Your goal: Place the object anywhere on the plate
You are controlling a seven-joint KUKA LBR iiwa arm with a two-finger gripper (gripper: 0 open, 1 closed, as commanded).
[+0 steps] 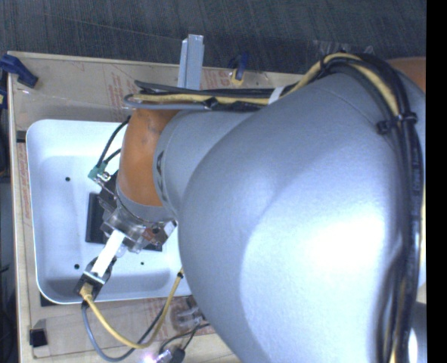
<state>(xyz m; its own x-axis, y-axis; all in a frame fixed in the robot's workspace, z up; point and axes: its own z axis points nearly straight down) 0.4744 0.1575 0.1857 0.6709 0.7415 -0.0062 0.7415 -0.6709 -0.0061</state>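
Progress cannot be judged from the camera view: the grey arm (299, 225) covers the desk from twelve through six o'clock. At nine o'clock the hand (136, 233) hangs over the left bin (45, 203); its state I cannot tell. Object and plate are hidden.

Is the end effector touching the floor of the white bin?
Cannot tell. In the camera view the end effector sits over the white bin, but the wrist hides its tips and any contact.
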